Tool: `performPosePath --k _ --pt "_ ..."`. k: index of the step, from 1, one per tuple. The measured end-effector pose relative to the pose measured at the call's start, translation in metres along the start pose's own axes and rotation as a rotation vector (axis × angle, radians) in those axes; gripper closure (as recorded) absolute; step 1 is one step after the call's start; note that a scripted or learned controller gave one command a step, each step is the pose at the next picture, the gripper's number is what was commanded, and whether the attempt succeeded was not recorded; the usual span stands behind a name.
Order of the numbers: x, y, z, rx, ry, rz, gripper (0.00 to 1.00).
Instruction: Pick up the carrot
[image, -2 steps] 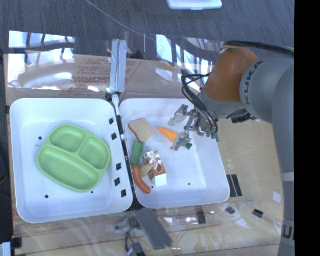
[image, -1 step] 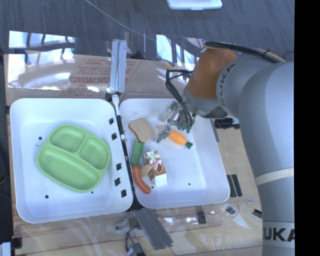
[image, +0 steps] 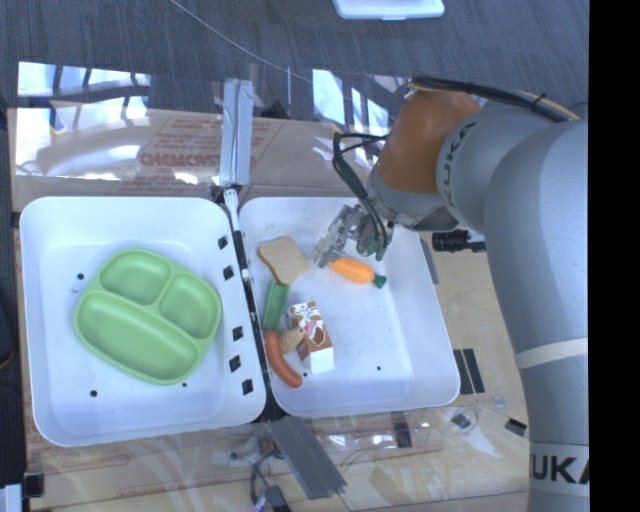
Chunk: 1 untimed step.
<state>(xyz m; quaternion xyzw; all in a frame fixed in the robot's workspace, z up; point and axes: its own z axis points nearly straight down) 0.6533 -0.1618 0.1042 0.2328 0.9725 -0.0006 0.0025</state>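
The carrot (image: 354, 270), orange with a small green end, lies in the right bin (image: 425, 345) near its upper middle. My gripper (image: 347, 241) hangs just above and slightly left of it, fingers pointing down toward the bin floor. The carrot rests on the floor beside the fingertips rather than between them.
A slice of bread (image: 285, 260) lies left of the carrot. Below it are a green vegetable (image: 275, 304), a small printed carton (image: 312, 337) and a sausage (image: 282, 359). The left bin (image: 45, 400) holds a green divided plate (image: 148, 314).
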Motion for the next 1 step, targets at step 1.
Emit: performPosePath --k 1 --pt "0.0260 0.0315 -0.0933 -0.003 -0.003 0.163 1.00"
